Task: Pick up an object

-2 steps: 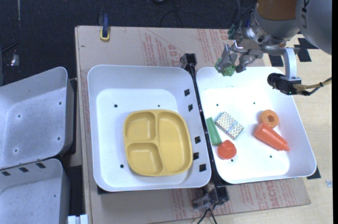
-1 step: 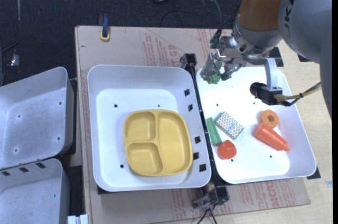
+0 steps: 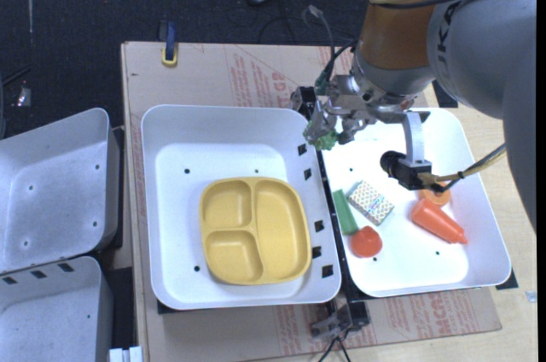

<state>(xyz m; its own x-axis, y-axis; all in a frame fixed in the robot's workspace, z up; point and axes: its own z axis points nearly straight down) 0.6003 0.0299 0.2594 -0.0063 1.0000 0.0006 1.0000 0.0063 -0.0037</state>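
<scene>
My gripper (image 3: 324, 132) hangs over the rim between the two bins, at the right bin's far left corner, under the orange band of the arm. In the right bin (image 3: 444, 271) lie a green stick (image 3: 345, 211), a white patterned block (image 3: 371, 201), a red round piece (image 3: 367, 242) and an orange carrot-shaped piece (image 3: 439, 220). A small orange piece (image 3: 435, 196) peeks out just above the carrot shape. All of them lie nearer the front than the gripper, apart from it. Nothing can be made out in the gripper.
The left bin (image 3: 171, 138) holds a yellow divided plate (image 3: 254, 229). A black fitting on the arm (image 3: 405, 168) hangs above the right bin's middle. Grey trays (image 3: 51, 181) lie off the bench to the left.
</scene>
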